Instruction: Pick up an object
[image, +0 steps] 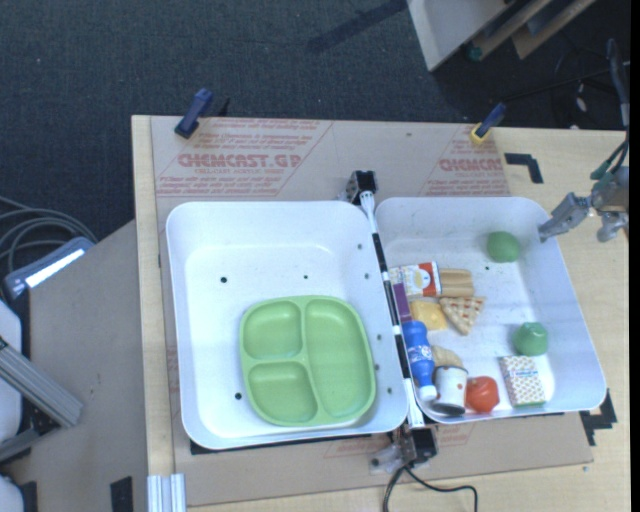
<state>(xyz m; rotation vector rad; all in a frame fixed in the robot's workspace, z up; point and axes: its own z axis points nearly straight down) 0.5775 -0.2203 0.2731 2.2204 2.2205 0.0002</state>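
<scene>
**Pick not yet made: gripper at the right bin's far right corner, nothing in it**

No target is named; candidates all lie in the right white plastic bin (560, 262). Nearest the gripper: round green ball (503, 246), near the far right corner, alone on bare floor. Second green ball (531, 339) sits by the right wall, just above a small patterned white carton (526, 380) at the near edge.

Two-finger metal gripper (582, 212) hovers over the far right rim, fingers spread, nothing between them. Judgement: grasp and lift both remain.

Clutter along the left wall: red-and-white packet (420, 279), tan wafer pieces (459, 298), yellow block (426, 314), blue-and-white tube (417, 350), red rounded toy (482, 394). These touch or overlap, so poor picks.

Left white bin (200, 250) holds a green three-compartment plastic tray (305, 358), well apart. Nothing blocks the far ball.
</scene>
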